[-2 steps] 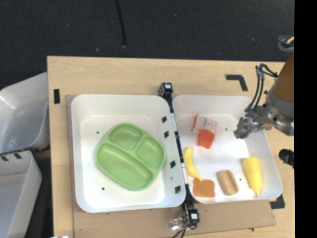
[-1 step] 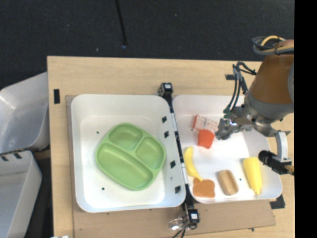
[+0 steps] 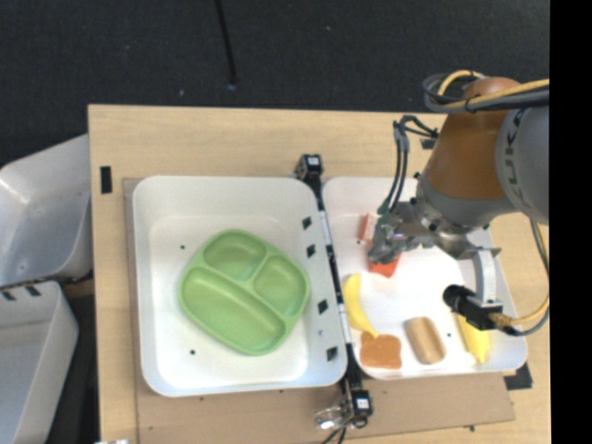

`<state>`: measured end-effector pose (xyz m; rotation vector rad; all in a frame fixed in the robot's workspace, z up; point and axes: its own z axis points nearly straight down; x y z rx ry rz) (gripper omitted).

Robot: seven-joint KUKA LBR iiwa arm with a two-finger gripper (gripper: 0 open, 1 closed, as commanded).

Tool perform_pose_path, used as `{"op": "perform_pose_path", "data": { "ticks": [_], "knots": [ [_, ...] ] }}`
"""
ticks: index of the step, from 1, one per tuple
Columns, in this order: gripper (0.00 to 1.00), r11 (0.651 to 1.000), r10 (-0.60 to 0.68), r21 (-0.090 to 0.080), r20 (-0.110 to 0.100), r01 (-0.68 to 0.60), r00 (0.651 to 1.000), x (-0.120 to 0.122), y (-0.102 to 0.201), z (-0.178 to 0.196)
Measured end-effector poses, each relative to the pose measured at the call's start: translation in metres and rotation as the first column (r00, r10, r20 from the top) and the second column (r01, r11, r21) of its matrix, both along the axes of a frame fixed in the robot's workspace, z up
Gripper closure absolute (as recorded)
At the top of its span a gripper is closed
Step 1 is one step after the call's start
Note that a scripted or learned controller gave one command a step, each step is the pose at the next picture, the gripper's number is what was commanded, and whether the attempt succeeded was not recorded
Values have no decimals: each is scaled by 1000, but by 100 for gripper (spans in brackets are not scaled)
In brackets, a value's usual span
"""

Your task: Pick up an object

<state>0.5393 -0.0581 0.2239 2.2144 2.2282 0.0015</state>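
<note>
gripper (image 3: 387,245) right over red block (image 3: 383,267) — touching

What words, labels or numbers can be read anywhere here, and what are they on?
"LK" or similar: pale letters cut off at the picture's edge, on the grey arm; too partial to read for sure.
Green plate, bananas, white bins: no writing.
Small black tags on the bin divider: too small to read.

One fixed cam up above the bench, tilted down a bit.
Gripper (image 3: 387,248) sits right of centre; both bins (image 3: 148,276) fit in frame, left of and under it.
</note>
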Motion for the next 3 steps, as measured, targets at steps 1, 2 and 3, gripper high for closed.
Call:
{"op": "perform_pose_path", "data": {
  "ticks": [1,2,3],
  "knots": [
    [100,1000,1,1,1,-1,1000,3,49,6],
    [100,1000,2,1,2,-2,1000,-3,99,18],
    [100,1000,2,2,-2,-2,1000,-22,147,22]
  ]
}}
